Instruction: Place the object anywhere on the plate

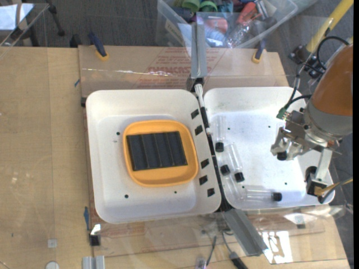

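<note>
Left white bin (106, 195): rounded orange plate (161, 152) with dark ribbed insert sits at centre, bare white floor open all round it, widest toward the left wall. Right white bin (247, 108): clear plastic tubes with black caps (231, 161) scattered along its left and near sides, far half bare. Grey arm with orange band (331, 100) overhangs that bin's right side.
</note>
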{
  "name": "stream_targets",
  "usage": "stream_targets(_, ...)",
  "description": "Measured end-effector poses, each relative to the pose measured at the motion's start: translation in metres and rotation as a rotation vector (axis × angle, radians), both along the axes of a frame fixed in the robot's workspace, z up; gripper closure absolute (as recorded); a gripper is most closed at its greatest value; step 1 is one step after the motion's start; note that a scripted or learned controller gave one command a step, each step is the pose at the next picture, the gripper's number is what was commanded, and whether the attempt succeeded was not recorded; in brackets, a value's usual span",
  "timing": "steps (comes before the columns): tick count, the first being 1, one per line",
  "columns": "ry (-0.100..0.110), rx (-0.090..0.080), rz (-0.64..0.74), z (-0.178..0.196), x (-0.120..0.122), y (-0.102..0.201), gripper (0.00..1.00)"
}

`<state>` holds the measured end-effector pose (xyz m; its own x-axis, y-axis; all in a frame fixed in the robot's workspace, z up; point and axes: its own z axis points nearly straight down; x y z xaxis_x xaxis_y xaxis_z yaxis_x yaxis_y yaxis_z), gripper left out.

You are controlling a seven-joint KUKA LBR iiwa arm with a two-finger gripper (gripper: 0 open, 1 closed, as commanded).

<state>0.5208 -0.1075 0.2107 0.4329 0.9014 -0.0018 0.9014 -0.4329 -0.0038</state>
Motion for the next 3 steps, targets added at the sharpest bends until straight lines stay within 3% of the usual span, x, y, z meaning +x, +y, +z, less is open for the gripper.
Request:
stream_targets(1, -0.004, 0.000, 0.262, -0.027, 0.061, 0.030, 1.00)
stream_targets(2, -0.004, 0.001, 0.422, 0.010, 0.095, 0.092, 1.00)
stream_targets(3, -0.005, 0.000, 0.466, 0.004, 0.110, 0.155, 1.00)
